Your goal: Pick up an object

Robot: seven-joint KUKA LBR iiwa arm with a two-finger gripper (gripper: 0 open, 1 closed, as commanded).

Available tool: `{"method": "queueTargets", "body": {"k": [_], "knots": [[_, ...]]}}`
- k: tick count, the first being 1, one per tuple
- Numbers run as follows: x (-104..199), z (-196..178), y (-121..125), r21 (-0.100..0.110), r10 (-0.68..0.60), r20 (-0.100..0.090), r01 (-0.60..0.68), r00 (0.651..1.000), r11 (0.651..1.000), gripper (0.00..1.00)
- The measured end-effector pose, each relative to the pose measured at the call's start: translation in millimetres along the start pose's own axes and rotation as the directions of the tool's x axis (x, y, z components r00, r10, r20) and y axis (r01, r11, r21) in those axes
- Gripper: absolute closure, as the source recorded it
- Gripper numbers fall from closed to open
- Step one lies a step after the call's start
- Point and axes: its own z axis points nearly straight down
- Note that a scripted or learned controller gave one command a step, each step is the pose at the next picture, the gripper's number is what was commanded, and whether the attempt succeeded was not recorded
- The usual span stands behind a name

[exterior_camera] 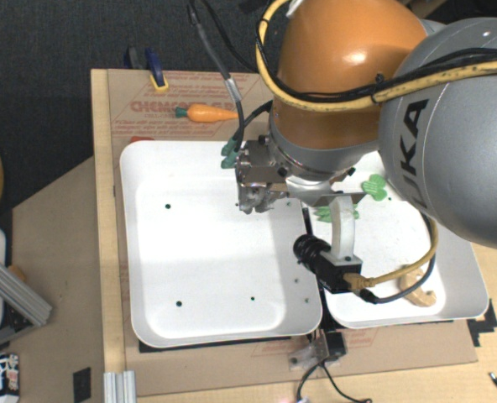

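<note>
My gripper (251, 193) hangs low over the far right part of the left bin (190, 259), close to the wall between the two bins. The arm's big orange band and grey wrist cover much of the right bin (455, 285). In the right bin, green pieces (374, 186) peek out beside the wrist, and a tan curved object (420, 294) lies near its front edge. An orange carrot-like toy (208, 113) rests on the cardboard behind the left bin. A small green bit (229, 153) shows just left of the gripper body; I cannot tell what it is.
Both bins sit on a cardboard sheet (114, 141). A blue and yellow clamp (156, 71) grips its far edge. Black and yellow cables (374, 288) loop from the wrist over the divider between the bins. Metal rails (13, 292) lie off the bench at left.
</note>
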Motion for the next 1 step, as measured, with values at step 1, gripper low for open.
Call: {"method": "queueTargets", "body": {"k": [1], "knots": [[5.5, -151.1, 2.4, -0.007, 0.011, -0.001, -0.011, 1.000, 1.000, 1.00]]}}
